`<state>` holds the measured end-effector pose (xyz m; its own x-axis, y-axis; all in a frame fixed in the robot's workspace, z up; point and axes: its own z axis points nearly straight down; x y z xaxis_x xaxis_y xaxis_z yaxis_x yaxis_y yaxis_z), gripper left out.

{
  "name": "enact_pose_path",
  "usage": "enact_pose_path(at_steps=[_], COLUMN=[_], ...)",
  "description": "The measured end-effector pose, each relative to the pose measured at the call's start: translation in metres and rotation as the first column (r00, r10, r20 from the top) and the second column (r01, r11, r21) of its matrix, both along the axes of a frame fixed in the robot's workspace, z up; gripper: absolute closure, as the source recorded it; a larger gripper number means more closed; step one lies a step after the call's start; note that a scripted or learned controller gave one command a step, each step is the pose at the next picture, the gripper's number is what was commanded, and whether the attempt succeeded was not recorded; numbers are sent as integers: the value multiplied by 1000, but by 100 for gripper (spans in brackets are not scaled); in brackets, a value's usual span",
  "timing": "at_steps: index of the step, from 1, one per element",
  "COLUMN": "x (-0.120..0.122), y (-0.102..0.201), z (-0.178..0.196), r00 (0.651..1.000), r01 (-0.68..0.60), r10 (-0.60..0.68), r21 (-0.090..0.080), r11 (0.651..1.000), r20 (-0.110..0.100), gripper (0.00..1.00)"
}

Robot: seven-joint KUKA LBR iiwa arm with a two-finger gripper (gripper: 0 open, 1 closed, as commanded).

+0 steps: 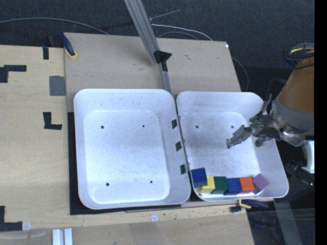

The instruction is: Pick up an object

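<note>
Several small blocks line the front wall of the right bin point(219, 103): a blue block point(198, 176), a yellow one point(206, 186), a green one point(220, 184), a second blue one point(234, 186), an orange one point(247, 184) and a purple one point(260, 180). My gripper point(247, 140) hangs over the right side of this bin, above and behind the blocks and apart from them. Its fingers point(234, 140) are spread open with nothing between them.
The left bin point(82, 106) sits beside the right one, their rims touching. A slanted metal pole point(143, 24) crosses the back of the bench. A blue and yellow clamp point(250, 204) lies at the right bin's front edge, another point(68, 45) at the back left.
</note>
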<state>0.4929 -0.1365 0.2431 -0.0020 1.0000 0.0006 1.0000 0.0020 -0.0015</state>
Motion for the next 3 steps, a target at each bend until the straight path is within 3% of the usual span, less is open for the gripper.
enact_pose_path(at_steps=[1, 2, 3], x=[41, 87, 27], y=[-60, -4, -40], z=[12, 149, 87], r00=[1000, 1000, 1000], r01=[3, -4, 7], r10=[-3, 4, -7], r21=[-3, -2, -1], r11=[1000, 1000, 1000], r20=[4, 10, -7], gripper=[0, 0, 0])
